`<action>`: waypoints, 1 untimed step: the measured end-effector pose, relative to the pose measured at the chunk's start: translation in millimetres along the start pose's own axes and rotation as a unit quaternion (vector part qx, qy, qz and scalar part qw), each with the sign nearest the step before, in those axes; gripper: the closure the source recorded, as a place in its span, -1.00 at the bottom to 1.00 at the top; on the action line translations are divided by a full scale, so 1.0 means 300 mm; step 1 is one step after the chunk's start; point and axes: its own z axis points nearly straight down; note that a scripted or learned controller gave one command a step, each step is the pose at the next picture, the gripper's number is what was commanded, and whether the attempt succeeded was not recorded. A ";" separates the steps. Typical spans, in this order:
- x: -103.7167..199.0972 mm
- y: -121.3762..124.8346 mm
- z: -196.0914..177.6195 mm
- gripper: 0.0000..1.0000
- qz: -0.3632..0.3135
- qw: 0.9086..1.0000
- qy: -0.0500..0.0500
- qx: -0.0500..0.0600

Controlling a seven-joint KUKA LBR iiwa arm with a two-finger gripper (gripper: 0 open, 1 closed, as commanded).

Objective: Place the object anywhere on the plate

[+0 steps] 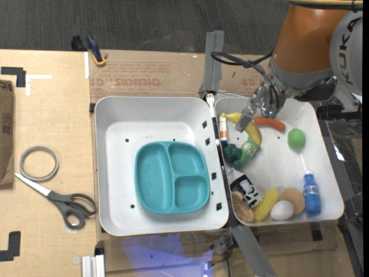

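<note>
Camera view: in the left bin (109, 154) lies the teal plate (172, 178), with three compartments and nothing on it. In the right bin (323, 154) the gripper (249, 117) hangs low over the banana (249, 128), near the bin's upper left corner. I cannot tell if it is open or closed, and I cannot see that it holds anything.

I judge the banana is the object to take, but this is not sure. Its long axis runs from upper left to lower right, with the thin tip toward the upper left. A green thing (233, 154) touches its lower end, and an orange thing (270, 123) lies just beside it on the right.

For a good grasp, I think the gripper should close across the short width of the banana, near its middle, then lift straight up before going left, so the divider between the bins is cleared. Any compartment of the plate will do.
</note>
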 end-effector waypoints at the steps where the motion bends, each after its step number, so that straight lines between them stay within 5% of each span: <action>1: 0.312 0.062 0.173 1.00 -0.060 0.998 0.002 0.000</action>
